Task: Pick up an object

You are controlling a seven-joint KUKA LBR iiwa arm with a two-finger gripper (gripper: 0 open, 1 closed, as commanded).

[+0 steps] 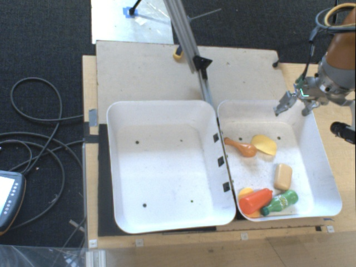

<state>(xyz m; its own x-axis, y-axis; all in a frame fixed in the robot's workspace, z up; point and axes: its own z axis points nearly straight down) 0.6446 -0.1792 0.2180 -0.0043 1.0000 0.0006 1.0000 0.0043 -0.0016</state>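
Hanging over the far right corner of the right bin point(320, 149), the gripper point(295, 104) has its two fingers spread apart with nothing between them. Its grey wrist and orange band rise behind it toward the right edge of the view. Below and a little left of the fingers lies a yellow piece point(265, 144), with an orange spoon-like piece point(242, 147) just beside it, farther left. Nearer the front of the bin, well apart from the gripper, rests a tan block point(283, 176). Past that, in the front corner, a red-orange piece point(255, 198) and a green bottle point(280, 202) lie side by side, touching. Farthest from the gripper, across the shared wall, sits the left bin point(119, 149). A slanted metal pole point(186, 32) crosses the bench behind both bins.
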